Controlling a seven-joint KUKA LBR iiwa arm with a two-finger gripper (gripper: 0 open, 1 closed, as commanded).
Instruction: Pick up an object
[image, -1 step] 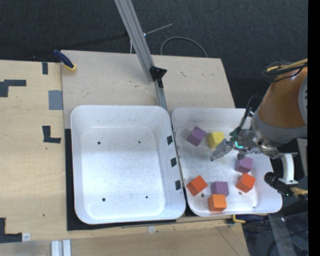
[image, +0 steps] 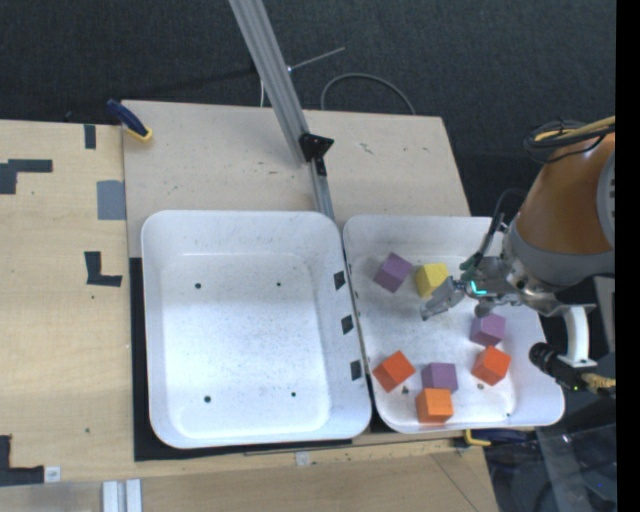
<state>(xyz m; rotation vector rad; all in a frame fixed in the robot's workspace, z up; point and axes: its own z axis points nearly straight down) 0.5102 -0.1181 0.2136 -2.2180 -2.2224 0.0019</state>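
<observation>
The right bin (image: 400, 232) holds several small blocks. A purple block (image: 393, 272) and a yellow block (image: 432, 278) lie near its upper middle. Another purple block (image: 489, 328) sits toward the right, with an orange block (image: 491, 365) just below it. Along the front lie an orange block (image: 394, 370), a purple block (image: 439, 377) and an orange block (image: 434, 405). My gripper (image: 440, 300) hangs over the bin just below the yellow block, its grey fingers pointing left and slightly down. Nothing shows between the fingers.
The left bin (image: 160, 240) lies beside the right one. A slanted metal rail (image: 280, 80) crosses the bench behind the bins, ending in a black clamp (image: 316, 147). The arm's orange band (image: 565, 205) looms over the right bin's right edge.
</observation>
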